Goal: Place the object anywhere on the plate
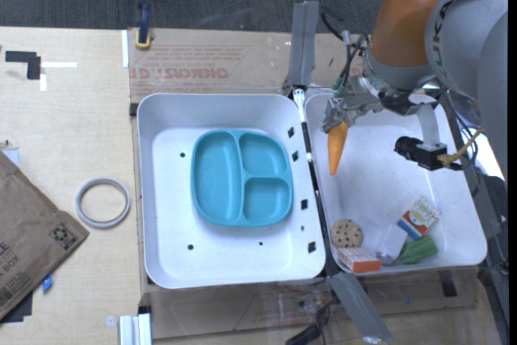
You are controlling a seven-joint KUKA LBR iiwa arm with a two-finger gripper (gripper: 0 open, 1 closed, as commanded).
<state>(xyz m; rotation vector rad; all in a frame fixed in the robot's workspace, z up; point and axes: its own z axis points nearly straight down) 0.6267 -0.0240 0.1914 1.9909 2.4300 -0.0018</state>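
Note:
A blue three-compartment plate (241, 177) lies in the middle of the left bin (161, 254). An orange toy carrot (335, 148) hangs point down over the left side of the right bin (460, 198), close to the wall between the bins. My gripper (340, 114) is shut on the carrot's thick top end, to the right of the plate and slightly farther back. The arm's orange band and grey wrist rise above it at the upper right.
At the front of the right bin lie a cookie (346, 233), a red-and-white box (359, 259), a small carton (420, 218) and a green item (418, 250). A tape roll (102, 201) and a cardboard box (28, 234) sit on the bench at left.

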